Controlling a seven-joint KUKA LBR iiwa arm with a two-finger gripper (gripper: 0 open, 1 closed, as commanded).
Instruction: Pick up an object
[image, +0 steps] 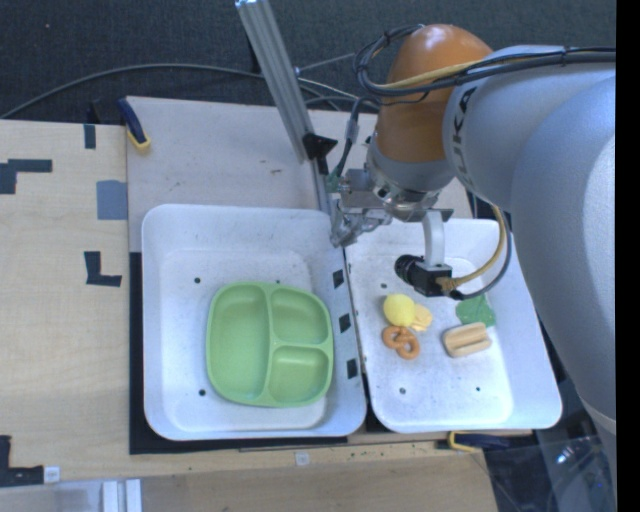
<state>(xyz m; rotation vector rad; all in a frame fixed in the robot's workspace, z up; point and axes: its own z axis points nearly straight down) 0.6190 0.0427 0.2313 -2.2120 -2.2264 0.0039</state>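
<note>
The worktop (60, 330) is of light wood and carries two shallow white bins side by side. In the left bin (170, 300) lies a green plate (268, 345) with three compartments; it rests flat in the lower middle part of this bin, and its right edge is near the wall between the two bins.

In the right bin (470, 400) there are several small things grouped in the middle. A yellow toy (403, 310) lies there, and just below it, touching it, is an orange pretzel-shaped piece (404, 342). To the right of these is a tan piece like a small bread roll (466, 340), and just above the roll a small green piece (476, 309) touches it.

The grey arm (540, 140) reaches in from the right, and its orange band (430, 80) is over the far edge of the right bin. The hand (345, 225) hangs below the wrist, over the far end of the wall between the two bins. It is well apart from the small things, and nothing is seen between its fingers. Whether the fingers stand wide or narrow, I cannot tell, because they are small and dark here. A black part with a tan hose (425, 275) hangs near the arm, just above the yellow toy.

On the far left corner of the worktop is a blue and yellow clamp (134, 125).
</note>
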